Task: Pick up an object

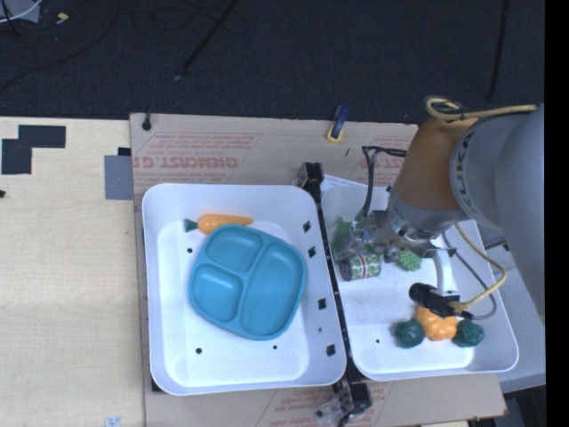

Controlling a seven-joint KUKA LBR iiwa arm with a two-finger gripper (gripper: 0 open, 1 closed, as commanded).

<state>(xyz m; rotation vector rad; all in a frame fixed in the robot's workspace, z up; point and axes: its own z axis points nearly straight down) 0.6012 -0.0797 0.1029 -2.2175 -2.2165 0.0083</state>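
My gripper [367, 241] is low in the right bin [498, 358], near its left wall. Right below it lies a small green can with a striped label [361, 267]. A green leafy piece [340, 232] lies just to its left and a small light-green piece [409, 261] just to its right. I cannot make out anything held in the gripper.
In the right bin's front right corner sit a dark green toy [410, 333], an orange toy [437, 326] and a green toy [468, 333]. The left bin [169, 363] holds a blue divided plate [247, 280] and an orange carrot [222, 223]. The arm [471, 172] covers the right bin's far side.
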